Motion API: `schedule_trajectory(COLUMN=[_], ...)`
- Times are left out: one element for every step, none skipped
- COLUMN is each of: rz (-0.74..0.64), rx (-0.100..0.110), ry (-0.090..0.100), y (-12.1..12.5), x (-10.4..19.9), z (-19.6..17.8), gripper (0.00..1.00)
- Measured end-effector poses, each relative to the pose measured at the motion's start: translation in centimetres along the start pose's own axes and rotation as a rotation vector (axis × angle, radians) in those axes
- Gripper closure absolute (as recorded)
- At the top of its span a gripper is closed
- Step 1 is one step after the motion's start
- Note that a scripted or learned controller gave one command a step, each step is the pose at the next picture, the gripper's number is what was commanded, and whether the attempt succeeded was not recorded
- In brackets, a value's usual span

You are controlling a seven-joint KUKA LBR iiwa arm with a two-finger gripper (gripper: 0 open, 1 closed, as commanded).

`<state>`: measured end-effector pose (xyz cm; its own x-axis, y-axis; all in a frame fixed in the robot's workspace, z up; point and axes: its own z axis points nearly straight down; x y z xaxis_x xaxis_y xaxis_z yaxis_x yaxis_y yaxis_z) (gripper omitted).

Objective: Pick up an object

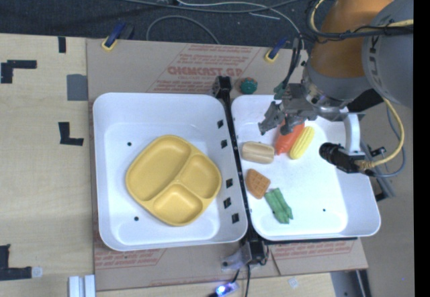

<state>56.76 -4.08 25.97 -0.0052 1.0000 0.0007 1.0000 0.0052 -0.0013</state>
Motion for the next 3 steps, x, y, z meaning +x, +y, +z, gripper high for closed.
schedule_trajectory(rz=[0.0,0.0,-0.001], rx=[0.002,0.001,0.0], ry=[-0.001,0.0,0.0], y=[1.0,1.7,3.3], x=[4.4,9.0,13.5], z=[1.5,2.3,1.9], gripper=[1.0,1.0,1.0])
